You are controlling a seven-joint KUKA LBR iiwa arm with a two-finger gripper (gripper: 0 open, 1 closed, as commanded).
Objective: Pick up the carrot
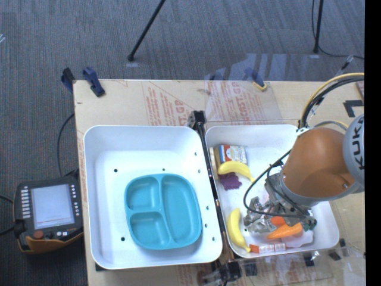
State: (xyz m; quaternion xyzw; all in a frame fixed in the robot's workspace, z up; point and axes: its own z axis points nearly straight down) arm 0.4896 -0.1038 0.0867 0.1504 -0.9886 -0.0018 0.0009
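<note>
Left bin (98, 159): teal divided plate (162, 211), lying flat. Right bin (262, 133): small carton (231, 154) at far side, purple item (231, 182) touching one banana (235, 170); second banana (236, 230) near edge. Pendant (47, 213) on floor, left.

Arm (333, 159): 1 KUKA iiwa. Wrist section carries a broad, rounded orange band (315, 162), glossy, with a soft highlight toward 12 o'clock. Grey casing at 3 o'clock of the band bears white "KU" lettering (352, 145). Thin yellow and black cables (324, 94) loop out at 12 o'clock. Gripper (268, 214) at 7 o'clock: bare grey metal, cluttered with small brackets and dark wiring.
</note>
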